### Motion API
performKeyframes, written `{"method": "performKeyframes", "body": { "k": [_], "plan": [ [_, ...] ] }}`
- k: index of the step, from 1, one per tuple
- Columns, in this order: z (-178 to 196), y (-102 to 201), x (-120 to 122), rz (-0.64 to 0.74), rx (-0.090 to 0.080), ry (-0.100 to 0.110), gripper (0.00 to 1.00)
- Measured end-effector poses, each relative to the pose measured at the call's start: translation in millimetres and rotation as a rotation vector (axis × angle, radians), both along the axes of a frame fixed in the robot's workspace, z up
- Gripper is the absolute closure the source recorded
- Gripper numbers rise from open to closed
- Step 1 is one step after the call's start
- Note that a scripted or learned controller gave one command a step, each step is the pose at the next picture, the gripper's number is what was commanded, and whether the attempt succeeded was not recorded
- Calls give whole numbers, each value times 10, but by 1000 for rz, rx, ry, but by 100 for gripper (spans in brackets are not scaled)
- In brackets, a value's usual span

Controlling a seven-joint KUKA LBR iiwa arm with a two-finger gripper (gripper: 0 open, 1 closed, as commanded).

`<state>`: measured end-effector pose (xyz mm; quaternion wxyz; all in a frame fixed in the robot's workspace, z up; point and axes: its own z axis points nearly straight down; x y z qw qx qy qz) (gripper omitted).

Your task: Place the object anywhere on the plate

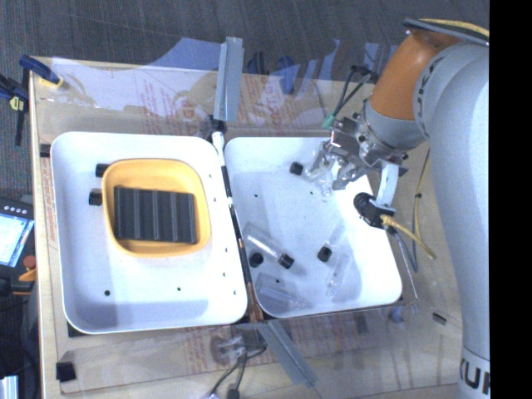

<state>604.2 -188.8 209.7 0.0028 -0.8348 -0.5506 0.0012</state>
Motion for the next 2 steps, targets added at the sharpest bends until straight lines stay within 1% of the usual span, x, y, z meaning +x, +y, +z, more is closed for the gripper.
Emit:
{"method": "performKeyframes", "body": {
  "k": [1, 2],
  "plan": [
    [-114, 641, -268, 78, -1, 1, 100],
    [-161, 1063, -373, 253, -1, 2, 100]
  ]
}}
